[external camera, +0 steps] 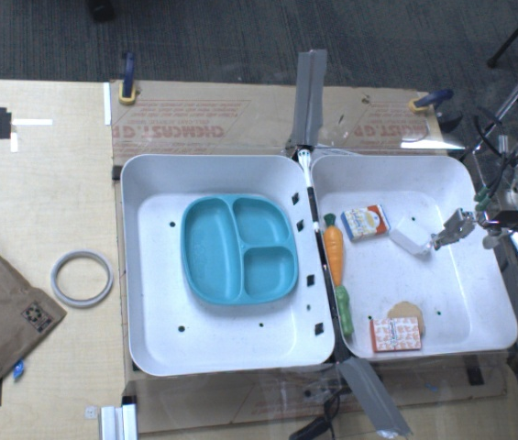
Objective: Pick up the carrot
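Note:
The carrot [334,251] is orange with a green top and lies lengthwise along the left wall of the right bin [479,310], next to the divider. My gripper [451,231] hangs over the right side of that bin, well to the right of the carrot. It sits beside a small white block [409,240]. Nothing shows in its grasp.
A green vegetable [343,308] lies just below the carrot. A small printed box [365,222], a red-and-white packet [395,335] and a tan biscuit [406,312] share the right bin. The left bin [148,337] holds a teal divided plate [239,248]. A tape roll [82,277] lies on the bench.

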Robot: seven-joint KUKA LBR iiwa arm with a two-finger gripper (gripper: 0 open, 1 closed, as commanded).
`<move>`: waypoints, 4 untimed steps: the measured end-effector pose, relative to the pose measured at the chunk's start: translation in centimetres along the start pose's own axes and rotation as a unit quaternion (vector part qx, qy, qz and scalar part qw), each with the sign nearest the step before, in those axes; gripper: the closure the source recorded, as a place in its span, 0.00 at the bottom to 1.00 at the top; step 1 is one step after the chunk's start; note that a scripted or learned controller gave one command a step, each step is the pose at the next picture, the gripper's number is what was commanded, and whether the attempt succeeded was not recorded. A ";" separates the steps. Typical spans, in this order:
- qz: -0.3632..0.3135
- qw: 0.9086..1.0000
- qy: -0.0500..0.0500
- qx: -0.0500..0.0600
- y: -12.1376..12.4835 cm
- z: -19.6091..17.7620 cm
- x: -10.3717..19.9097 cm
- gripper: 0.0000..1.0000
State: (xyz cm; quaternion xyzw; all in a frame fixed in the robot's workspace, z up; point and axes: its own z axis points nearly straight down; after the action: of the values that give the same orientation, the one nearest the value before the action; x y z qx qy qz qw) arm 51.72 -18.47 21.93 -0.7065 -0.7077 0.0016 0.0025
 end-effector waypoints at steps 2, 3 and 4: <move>-0.090 0.996 -0.001 -0.001 2.4 3.0 14.4 0.00; -0.193 0.981 -0.001 0.000 -0.3 3.0 20.8 0.00; -0.229 0.973 -0.001 0.000 -0.3 3.0 19.1 0.00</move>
State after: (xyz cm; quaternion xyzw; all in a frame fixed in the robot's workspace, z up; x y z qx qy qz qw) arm 51.35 0.61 18.94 -0.5257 -0.8507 0.0016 0.0016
